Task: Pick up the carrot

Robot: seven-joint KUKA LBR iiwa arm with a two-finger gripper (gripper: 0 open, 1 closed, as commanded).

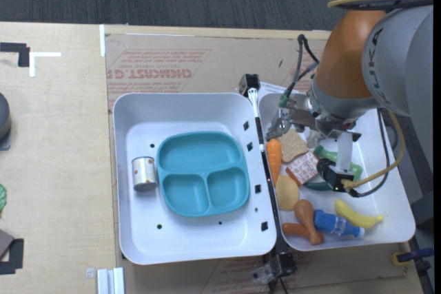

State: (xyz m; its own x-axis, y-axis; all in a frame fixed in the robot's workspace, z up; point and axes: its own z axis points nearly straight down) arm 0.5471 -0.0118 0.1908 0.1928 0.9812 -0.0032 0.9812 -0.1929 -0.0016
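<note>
The carrot [274, 158] is a slim orange piece lying lengthwise along the left wall of the right bin [394, 184], pointing toward the front. My gripper [279, 124] hangs just above the carrot's far end, at the bin's back left. The grey arm with its orange band [351, 55] covers the back of this bin. The carrot rests in the bin and is not lifted.
Beside the carrot lie a bread slice [294, 144], a red-and-white packet [303, 166], a green item [346, 169], a yellow lump [287, 193], a drumstick [304, 228], a blue bottle [337, 224] and a banana [358, 213]. The left bin [131, 217] holds a teal divided plate [202, 173] and a small can [143, 173].
</note>
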